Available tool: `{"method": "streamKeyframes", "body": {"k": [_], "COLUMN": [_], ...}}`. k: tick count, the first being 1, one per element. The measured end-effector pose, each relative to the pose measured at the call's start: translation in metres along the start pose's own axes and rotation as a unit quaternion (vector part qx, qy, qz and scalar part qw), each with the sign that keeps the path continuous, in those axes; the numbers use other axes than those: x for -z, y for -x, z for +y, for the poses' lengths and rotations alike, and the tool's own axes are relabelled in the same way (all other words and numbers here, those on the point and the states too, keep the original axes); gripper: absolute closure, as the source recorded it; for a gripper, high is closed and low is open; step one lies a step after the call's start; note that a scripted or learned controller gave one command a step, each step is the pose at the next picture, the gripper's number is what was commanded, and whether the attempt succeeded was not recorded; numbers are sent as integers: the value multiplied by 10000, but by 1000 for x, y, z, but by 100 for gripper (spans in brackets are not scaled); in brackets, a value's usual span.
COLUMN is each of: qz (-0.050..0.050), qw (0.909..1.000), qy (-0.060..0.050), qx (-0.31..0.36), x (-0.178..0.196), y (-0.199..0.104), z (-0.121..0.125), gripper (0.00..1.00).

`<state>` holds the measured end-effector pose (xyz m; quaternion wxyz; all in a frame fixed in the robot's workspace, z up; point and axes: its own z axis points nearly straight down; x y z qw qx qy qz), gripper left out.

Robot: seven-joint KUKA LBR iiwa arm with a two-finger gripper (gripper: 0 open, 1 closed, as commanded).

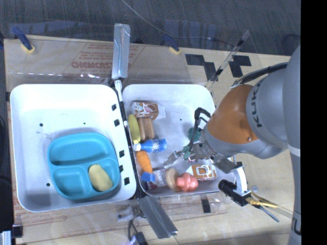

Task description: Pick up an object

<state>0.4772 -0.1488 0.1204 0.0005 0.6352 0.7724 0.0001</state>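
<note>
White bins [30, 101], two, blue tray [76, 160], one

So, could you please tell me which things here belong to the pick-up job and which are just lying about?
Part of the job:
- gripper, low in the right bin
- items there: banana, orange carrot, blue bottle, pink toy, small carton

Lying about:
- blue divided tray in the left bin
- yellow potato on the tray

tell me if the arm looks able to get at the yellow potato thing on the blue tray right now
Probably yes. The yellow potato lies uncovered in a compartment of the blue tray in the left bin, nothing over it. The gripper is low in the right bin, so it must cross the divider.
</note>
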Motion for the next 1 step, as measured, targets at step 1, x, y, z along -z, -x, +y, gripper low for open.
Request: {"method": "streamKeyframes", "body": {"k": [1], "qz": [5], "qw": [9835], "qy": [-2], "qx": [1807], "x": [-7], "y": [-29], "z": [70], "gripper": [0]}}
